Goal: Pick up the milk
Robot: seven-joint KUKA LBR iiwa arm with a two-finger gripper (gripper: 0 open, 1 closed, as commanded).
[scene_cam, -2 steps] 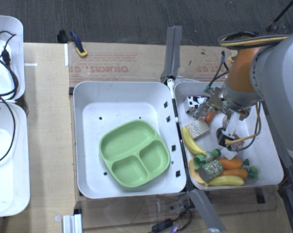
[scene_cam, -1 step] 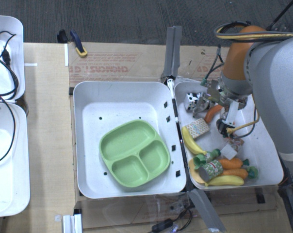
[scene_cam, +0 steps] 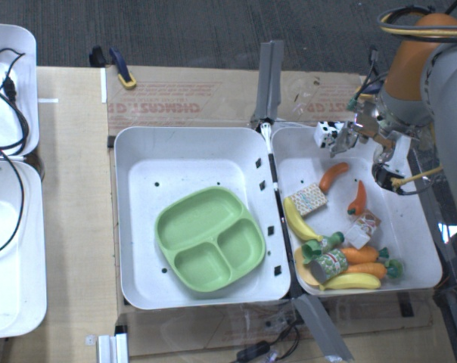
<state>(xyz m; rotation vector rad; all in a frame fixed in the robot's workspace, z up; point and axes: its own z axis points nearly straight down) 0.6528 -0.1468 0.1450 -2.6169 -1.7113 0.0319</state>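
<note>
Two white bins sit on a counter (scene_cam: 69, 203): the left bin (scene_cam: 130, 203) holds one green divided plate (scene_cam: 209, 238), while in the right bin (scene_cam: 418, 233) the end effector (scene_cam: 348, 138) touches a cow-spotted milk carton (scene_cam: 328, 133) at the far corner, grip state unclear, near two bananas (scene_cam: 298, 224) and two carrots (scene_cam: 361, 255).

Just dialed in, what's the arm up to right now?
The arm's gripper sits low at the back of the right bin, right beside the black-and-white milk carton in the back-left corner. Whether it has hold of the carton isn't visible. The other toy foods, including bananas and carrots, lie toward the bin's front. The left bin holds a green divided plate.
</note>
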